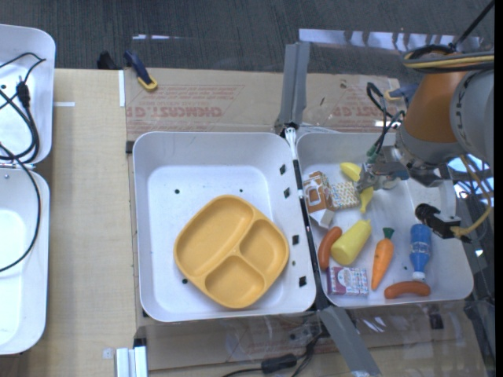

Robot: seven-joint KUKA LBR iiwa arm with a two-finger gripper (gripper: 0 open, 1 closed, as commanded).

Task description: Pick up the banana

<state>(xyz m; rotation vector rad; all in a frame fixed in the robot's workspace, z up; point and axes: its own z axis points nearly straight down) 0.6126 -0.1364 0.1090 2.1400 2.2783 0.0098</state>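
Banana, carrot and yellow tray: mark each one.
banana point(351, 170), camera view, on its upper end left of the gripper.
carrot point(381, 263), camera view, mid orange body.
yellow tray point(232, 250), camera view, central divider.

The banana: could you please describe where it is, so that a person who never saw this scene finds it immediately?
Look in the right bin, at its far end. The banana lies there directly under the hand, beside a small waffle-patterned packet. It is yellow like the mustard bottle further forward, but it is slimmer and curved, not a plump bottle shape.
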